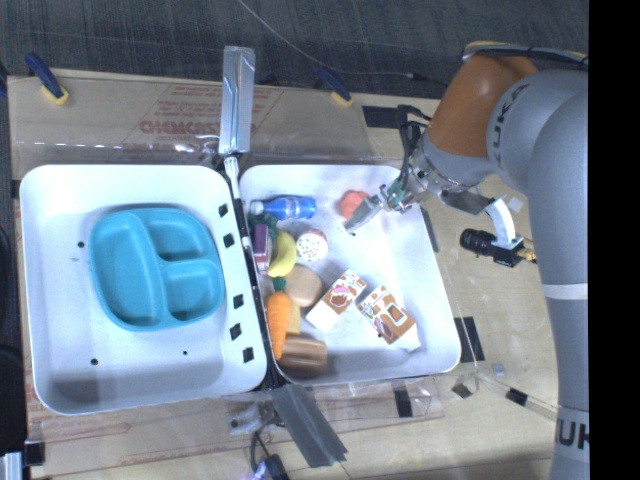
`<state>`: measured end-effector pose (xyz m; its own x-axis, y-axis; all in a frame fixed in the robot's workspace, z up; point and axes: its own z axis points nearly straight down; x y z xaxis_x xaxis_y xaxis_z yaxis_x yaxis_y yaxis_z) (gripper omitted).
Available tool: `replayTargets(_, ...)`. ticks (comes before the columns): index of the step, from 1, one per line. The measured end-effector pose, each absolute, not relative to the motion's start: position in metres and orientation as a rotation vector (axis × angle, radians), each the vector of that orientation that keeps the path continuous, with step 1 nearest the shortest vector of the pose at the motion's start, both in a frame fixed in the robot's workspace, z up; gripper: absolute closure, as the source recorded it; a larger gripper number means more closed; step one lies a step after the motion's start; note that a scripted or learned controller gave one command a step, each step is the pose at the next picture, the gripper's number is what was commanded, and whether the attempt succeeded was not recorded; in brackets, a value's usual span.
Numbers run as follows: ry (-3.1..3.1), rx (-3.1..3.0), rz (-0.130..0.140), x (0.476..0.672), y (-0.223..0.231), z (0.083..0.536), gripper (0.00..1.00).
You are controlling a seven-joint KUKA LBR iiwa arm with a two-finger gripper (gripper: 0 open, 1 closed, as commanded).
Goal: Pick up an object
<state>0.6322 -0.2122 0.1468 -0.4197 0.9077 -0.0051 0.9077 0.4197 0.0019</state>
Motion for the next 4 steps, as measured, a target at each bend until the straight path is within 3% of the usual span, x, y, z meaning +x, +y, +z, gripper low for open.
replayTargets(1, 2.498, 1.913, -0.002, 0.638, -0.184, 0.091, 0.00)
replayTargets(2, 2.534, 1.852, 0.000, 0.658, -0.125, 0.094, 0.00)
replayTargets(3, 2.526, 1.855, -0.014, 0.657, -0.134, 0.104, 1.00)
replayTargets(4, 2.495, 1.900, 0.010, 0.659, -0.037, 0.197, 1.00)
